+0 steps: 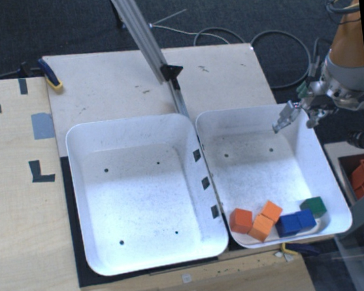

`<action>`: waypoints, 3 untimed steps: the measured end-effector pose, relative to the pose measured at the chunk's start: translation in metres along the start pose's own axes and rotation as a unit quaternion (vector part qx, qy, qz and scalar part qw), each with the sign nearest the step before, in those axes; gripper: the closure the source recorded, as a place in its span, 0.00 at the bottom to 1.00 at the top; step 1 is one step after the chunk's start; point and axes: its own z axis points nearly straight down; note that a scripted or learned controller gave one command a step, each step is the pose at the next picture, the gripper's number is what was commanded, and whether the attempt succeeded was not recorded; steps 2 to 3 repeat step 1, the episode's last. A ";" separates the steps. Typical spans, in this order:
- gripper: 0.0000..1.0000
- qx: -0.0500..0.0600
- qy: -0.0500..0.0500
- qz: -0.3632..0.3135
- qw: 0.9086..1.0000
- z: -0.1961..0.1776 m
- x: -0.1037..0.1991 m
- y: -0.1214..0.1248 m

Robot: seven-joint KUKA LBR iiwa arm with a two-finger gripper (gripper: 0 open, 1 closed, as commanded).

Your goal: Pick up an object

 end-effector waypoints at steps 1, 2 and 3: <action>0.00 -0.005 -0.001 0.000 1.000 -0.176 0.008 0.060; 0.00 -0.005 -0.001 0.000 1.000 -0.176 0.008 0.060; 0.00 -0.005 -0.001 0.000 1.000 -0.176 0.008 0.060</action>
